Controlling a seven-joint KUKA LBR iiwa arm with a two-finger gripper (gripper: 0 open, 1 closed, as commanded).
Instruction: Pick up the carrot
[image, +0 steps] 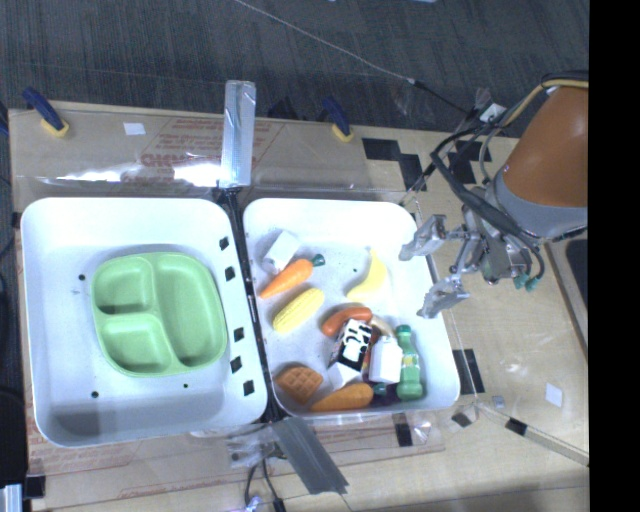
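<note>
Claw wide open, empty.

My gripper looks like bare grey metal. The carrot seems smooth matt plastic; the white bins glossy plastic, the green tray matt.
</note>
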